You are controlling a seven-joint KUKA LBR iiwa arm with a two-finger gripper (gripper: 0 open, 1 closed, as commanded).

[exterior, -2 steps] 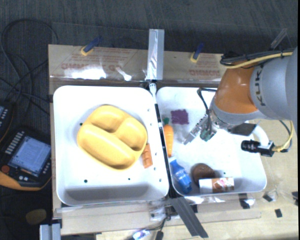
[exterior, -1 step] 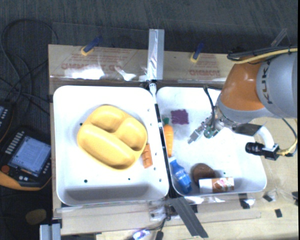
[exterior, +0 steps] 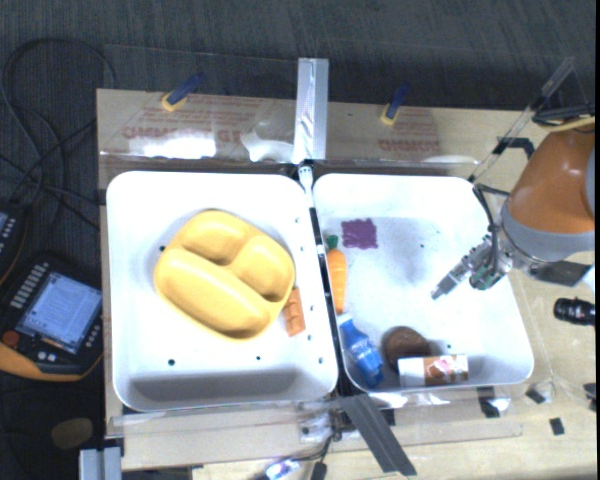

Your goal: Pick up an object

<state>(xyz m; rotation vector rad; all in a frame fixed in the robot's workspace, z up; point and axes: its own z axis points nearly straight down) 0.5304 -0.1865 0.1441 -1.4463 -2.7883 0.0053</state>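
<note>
In the left bin (exterior: 130, 368), a big yellow object (exterior: 225, 273) lies beside a small orange piece (exterior: 294, 313). In the right bin (exterior: 420, 203), an orange carrot (exterior: 336, 278), a purple patch (exterior: 359, 233), a blue bottle (exterior: 361, 353), a brown lump (exterior: 406, 342) and a white tube (exterior: 433, 369) sit. My hand (exterior: 450, 286) hovers at the bin's three o'clock; I cannot tell how far open it is, and I see nothing in it. The tube, my likeliest pick, lies toward my six o'clock, long axis nine-to-three; its label is unreadable.
</note>
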